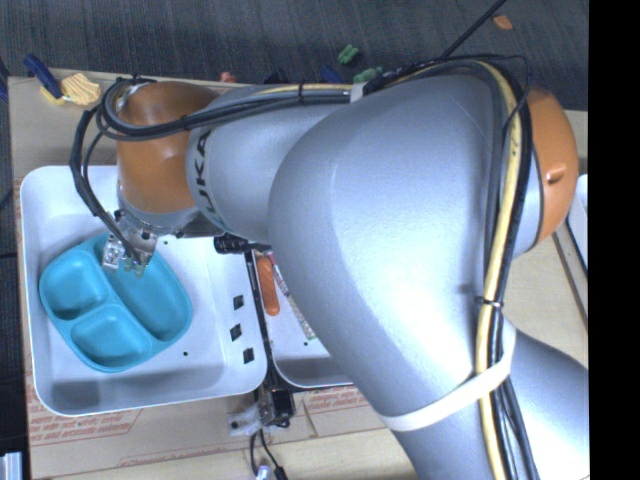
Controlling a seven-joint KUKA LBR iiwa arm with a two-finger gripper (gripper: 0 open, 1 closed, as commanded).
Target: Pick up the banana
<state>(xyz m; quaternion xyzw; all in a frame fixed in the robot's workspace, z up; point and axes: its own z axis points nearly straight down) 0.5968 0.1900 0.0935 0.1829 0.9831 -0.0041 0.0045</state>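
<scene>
overhead, arm (400,238) hides bins; tool (124,255) above blue tray (110,313).

— Any lettering legible?
— Only black letters, partly visible, on the grey arm (330,218) just below the orange band (155,148); seemingly part of the maker's name, cut off.
— Anything along the cardboard edge (150,433) under the bins?
— Red print there, too small to read.
</scene>
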